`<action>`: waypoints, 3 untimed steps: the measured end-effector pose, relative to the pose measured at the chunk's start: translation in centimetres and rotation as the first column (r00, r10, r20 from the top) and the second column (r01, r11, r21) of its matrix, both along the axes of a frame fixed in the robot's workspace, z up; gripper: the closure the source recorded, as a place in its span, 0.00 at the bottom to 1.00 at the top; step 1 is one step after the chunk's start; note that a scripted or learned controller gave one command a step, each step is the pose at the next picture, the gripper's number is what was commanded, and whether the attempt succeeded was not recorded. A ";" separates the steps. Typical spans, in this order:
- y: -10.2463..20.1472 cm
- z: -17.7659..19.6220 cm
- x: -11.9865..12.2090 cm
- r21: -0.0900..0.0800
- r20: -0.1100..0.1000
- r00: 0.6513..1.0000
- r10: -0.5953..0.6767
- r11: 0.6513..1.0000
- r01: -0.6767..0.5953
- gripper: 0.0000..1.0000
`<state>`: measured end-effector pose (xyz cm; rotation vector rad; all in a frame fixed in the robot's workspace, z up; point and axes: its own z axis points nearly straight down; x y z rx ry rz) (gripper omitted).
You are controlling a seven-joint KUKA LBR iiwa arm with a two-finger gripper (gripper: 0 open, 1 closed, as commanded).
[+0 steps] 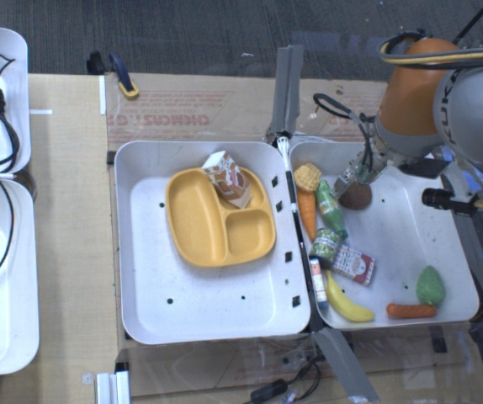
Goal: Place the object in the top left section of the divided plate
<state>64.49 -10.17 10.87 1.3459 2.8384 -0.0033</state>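
The carton (228, 178) leans on the yellow plate's (193, 225) upper rim, frame centre. The gripper (361, 173) hovers upper right over a brown ball (356, 196); jaw state unclear. Risk: the tilted carton tips off the rim.

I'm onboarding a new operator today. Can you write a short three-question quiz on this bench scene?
1. True or false: the small carton lies on the yellow divided plate.
2. Which bin holds the banana: left or right?
3. Nearest the gripper is: A) the brown round object B) the green pepper C) the banana

Key: 1 true; 2 right; 3 A
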 end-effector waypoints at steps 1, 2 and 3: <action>8.0 8.1 -2.3 0.001 0.000 0.995 0.101 0.995 -0.101 1.00; 13.3 8.0 -3.6 0.000 -0.004 0.998 -0.061 0.998 0.061 1.00; 9.9 8.0 -4.8 0.000 -0.003 0.994 -0.109 0.994 0.109 1.00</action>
